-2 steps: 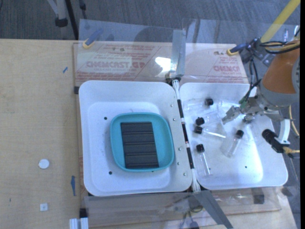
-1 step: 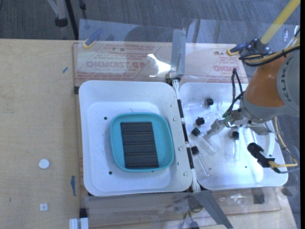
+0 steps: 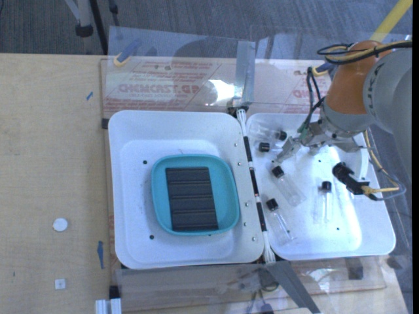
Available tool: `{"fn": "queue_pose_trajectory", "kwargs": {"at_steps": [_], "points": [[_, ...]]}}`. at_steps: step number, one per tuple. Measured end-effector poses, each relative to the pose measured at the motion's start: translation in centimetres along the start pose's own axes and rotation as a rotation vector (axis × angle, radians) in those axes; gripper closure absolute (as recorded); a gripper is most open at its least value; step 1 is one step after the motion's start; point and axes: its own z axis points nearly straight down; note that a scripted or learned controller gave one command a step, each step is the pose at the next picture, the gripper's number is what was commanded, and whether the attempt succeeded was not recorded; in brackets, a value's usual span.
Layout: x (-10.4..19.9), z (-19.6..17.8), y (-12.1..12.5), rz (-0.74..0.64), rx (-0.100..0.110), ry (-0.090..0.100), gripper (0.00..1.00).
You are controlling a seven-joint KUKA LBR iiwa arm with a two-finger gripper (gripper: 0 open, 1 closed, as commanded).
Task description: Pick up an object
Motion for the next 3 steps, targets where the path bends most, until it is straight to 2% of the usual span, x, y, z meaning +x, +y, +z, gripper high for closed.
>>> {"fn": "queue_pose_trajectory", "kwargs": {"at_steps": [1, 2, 3], "points": [[3.9, -0.1, -0.7, 0.01, -0.008, -0.001, 0.0], [3.9, -1.1, -0.6, 0.01, -0.01, -0.001, 1.0], [7.9, -13.3, 4.0, 0.092, -0.005, -0.002, 1.0]]}}
